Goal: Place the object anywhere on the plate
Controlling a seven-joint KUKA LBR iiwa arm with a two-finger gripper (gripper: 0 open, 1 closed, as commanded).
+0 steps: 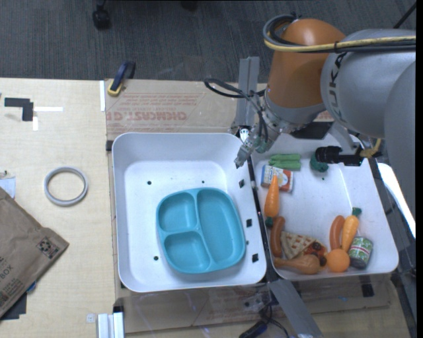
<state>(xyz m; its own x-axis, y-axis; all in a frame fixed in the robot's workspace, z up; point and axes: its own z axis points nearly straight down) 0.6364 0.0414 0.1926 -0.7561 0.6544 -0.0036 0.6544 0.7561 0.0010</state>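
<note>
Claw above the bins' dividing edge

The claw (246, 150) hangs just beyond the blue plate (200, 230); whether it is clenched or released, I cannot tell.

This looks like a robotics lab or test room rather than a home or kitchen. A pale plywood bench top (53, 264) stands on dark grey office carpet (172, 33), with the black caster of a wheeled chair (101, 16) at the top edge. Two shallow white plastic bins (125, 218) sit side by side on a flattened brown cardboard sheet (165, 105). A roll of pale tape (65, 185) and black tape marks (20, 107) lie on the wood, and a large grey industrial robot arm with an orange band (317, 66) reaches in
</note>
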